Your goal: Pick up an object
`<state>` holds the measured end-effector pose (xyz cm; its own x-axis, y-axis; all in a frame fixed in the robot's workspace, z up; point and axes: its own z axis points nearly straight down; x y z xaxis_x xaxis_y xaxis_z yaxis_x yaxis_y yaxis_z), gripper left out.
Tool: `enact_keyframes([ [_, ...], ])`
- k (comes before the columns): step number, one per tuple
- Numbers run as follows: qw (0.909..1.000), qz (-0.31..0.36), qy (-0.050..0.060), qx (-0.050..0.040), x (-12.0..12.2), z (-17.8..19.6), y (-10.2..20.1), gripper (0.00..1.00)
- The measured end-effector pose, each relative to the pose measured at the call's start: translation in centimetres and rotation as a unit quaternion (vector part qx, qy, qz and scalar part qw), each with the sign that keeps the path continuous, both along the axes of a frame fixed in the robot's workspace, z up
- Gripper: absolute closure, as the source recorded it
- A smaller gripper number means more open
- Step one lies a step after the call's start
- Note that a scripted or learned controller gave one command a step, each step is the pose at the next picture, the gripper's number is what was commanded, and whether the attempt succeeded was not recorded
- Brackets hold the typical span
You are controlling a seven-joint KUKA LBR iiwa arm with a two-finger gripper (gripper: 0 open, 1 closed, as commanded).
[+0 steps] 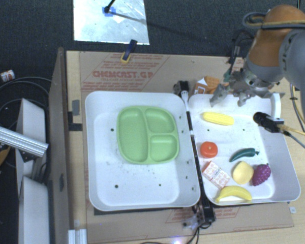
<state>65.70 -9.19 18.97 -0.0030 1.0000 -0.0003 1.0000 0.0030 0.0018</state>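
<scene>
Currently the gripper [227, 99] is hovering over the far end of the right bin [284, 161], its two fingers standing spread with nothing between them. An orange item [209, 83] is sitting at the far rim, partly covered by the gripper, its shape unclear. A smooth yellow oblong piece [218, 118] is lying just below the fingers, not touching them. A glossy green divided plate [146, 135] is occupying the left bin [101, 151].

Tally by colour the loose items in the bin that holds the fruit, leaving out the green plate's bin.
Yellow: 3 (corn, lemon, banana)
Red: 1 (tomato)
Green: 1 (pepper)
Purple: 1 (grapes)
Red-and-white: 1 (packet)
Total: 7
</scene>
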Motion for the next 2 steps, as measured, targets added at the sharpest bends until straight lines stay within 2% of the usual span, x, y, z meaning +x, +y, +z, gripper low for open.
enact_keyframes([
  [1,1.0,-0.001,0.002,-0.0002,1.1,-9.0,-1.4,0.0],
  [2,1.0,-0.001,0.0,-0.0004,1.2,-10.5,-1.9,0.0],
])
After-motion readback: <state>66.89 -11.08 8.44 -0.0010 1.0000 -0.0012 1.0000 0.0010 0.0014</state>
